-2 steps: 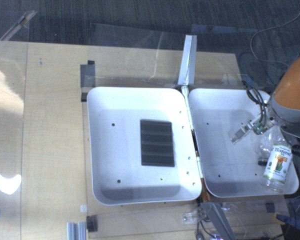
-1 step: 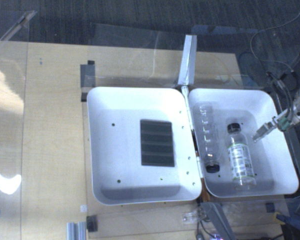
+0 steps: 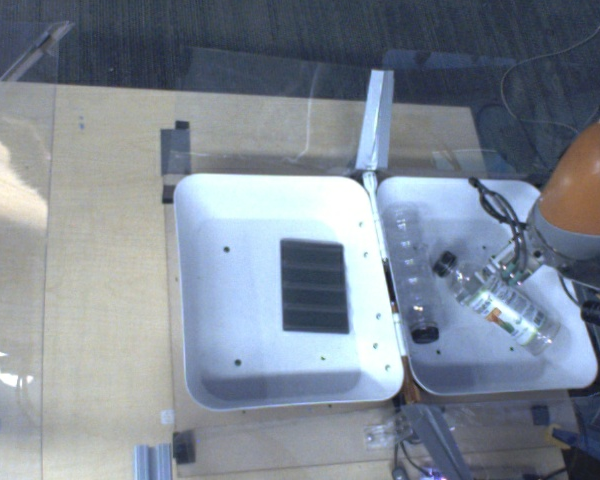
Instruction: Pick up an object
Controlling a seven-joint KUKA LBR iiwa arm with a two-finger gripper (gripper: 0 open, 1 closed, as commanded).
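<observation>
Nearest the lens, the wooden bench (image 3: 90,368) carries two shallow white bins side by side. Within the left bin (image 3: 210,268) lies a flat black ribbed pad (image 3: 314,286), alone near its middle. Across the divider, the right bin (image 3: 570,368) holds a second clear plastic bottle (image 3: 410,268) along its left wall, a small black cap (image 3: 424,334) just below that, and a clear plastic bottle (image 3: 500,308) with a dark cap lying on its side; its label shows green and orange, the writing too small to read. At that bottle's upper end sits the gripper (image 3: 510,268), though I cannot tell how its jaws stand. Black cables curl above it.
</observation>
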